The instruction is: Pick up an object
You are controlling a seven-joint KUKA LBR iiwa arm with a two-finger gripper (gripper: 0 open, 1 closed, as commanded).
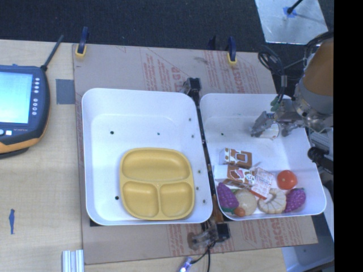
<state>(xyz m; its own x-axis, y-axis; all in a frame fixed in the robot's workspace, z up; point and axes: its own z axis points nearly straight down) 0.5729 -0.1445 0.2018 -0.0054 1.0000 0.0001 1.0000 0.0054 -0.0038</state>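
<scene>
The left bin (pixel 96 152) is holding a yellow divided tray (pixel 157 183) toward its near edge. The right bin (pixel 227 109) is holding a cluster of toy food (pixel 258 188) along its near edge, including purple grapes (pixel 227 197) and a red tomato (pixel 287 179). Farther back, the tool (pixel 272 126) is hovering with fingers spread and nothing between them, well apart from the food.

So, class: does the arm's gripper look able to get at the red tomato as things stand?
Probably yes. The tomato lies on top of the pile, uncovered, in the same bin where the gripper hovers.
</scene>
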